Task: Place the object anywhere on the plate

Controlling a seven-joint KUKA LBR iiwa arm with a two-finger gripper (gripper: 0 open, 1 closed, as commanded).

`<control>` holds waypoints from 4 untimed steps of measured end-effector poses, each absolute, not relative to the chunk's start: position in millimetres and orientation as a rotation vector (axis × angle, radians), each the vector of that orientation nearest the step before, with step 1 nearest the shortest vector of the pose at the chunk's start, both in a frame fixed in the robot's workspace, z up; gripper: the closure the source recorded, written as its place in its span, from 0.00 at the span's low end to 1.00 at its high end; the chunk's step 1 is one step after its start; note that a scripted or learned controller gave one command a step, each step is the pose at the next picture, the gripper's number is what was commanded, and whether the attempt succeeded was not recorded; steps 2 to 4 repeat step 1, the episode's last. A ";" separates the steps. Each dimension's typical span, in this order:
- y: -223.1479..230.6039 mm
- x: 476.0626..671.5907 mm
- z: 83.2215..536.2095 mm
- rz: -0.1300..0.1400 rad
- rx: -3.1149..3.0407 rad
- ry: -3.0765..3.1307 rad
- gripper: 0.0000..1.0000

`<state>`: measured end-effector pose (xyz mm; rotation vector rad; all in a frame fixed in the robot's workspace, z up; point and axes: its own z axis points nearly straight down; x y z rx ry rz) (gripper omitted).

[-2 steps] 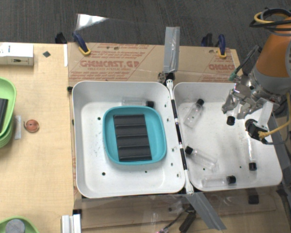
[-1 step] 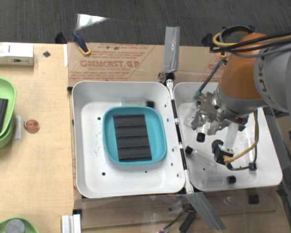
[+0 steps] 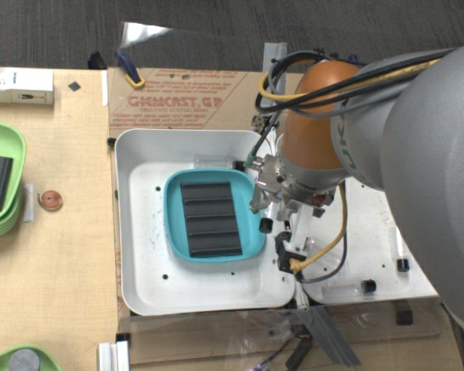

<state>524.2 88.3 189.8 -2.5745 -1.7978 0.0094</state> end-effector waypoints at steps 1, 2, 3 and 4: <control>88.1 524.3 189.9 0.009 -2.575 -1.797 0.00; 88.1 524.3 189.9 0.009 -2.575 -1.797 0.00; 88.1 524.3 189.9 0.009 -2.575 -1.797 0.00; 88.1 524.3 189.9 0.009 -2.575 -1.797 0.00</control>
